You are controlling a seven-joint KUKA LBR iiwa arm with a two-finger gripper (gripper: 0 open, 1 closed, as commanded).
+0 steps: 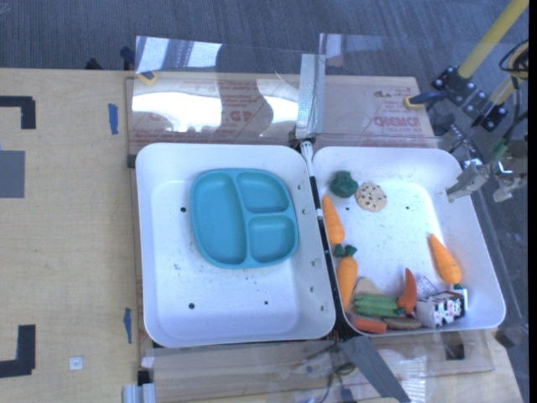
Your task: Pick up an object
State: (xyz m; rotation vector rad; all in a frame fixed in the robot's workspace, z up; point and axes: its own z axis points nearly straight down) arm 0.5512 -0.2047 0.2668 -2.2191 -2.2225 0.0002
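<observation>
The right bin (pixel 470 225) holds several toy foods. A green broccoli (pixel 342 184) and a speckled cookie (pixel 370 196) lie near its back left. An orange carrot (pixel 333 221) lies along the left wall, with a second carrot (pixel 346 277) below it. A third carrot (pixel 445 259) lies at the right. At the front sit a green pea pod (pixel 377 306), a red-orange pepper (pixel 409 290) and a small white block toy (pixel 442 307). My gripper (pixel 485 187) hangs over the bin's right rim, open, with nothing between its fingers.
The left bin (pixel 159 250) holds a blue divided plate (pixel 245 217). A clear panel (pixel 218 99) stands behind the bins. A yellow pole (pixel 500 25) with black clamps (pixel 466 91) stands at the back right. The cardboard bench top (pixel 59 225) stretches to the left.
</observation>
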